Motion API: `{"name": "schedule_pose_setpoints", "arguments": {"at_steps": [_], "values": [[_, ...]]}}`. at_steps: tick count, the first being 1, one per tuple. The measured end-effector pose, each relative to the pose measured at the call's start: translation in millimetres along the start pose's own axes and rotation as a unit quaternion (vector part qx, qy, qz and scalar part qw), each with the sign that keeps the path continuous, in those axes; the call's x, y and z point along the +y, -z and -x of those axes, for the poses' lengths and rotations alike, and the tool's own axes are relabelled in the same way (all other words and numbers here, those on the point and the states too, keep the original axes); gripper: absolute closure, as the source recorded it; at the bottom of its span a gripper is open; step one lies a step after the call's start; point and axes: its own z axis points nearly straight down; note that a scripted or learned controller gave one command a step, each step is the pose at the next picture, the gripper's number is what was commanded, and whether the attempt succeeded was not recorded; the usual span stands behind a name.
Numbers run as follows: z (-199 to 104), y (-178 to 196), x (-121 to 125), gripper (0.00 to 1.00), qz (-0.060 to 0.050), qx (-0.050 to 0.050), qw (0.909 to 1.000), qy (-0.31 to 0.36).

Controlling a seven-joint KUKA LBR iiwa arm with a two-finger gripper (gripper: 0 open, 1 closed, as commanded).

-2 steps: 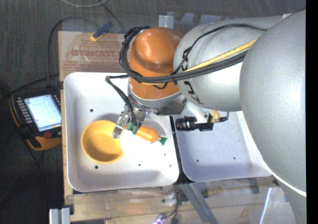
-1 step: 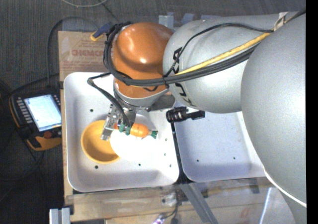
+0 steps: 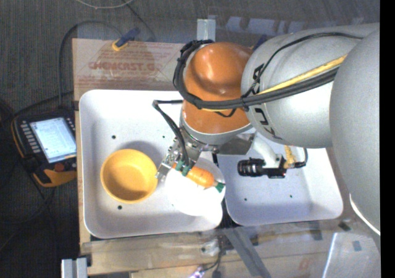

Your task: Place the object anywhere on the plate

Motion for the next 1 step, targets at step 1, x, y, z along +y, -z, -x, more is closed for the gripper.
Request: {"name": "schedule_pose_setpoints", "arguments": {"at_steps": [1], "values": [[47.8,-39.6,19.9,1.0,0.0,-0.001,0.9995,0.032]]}}
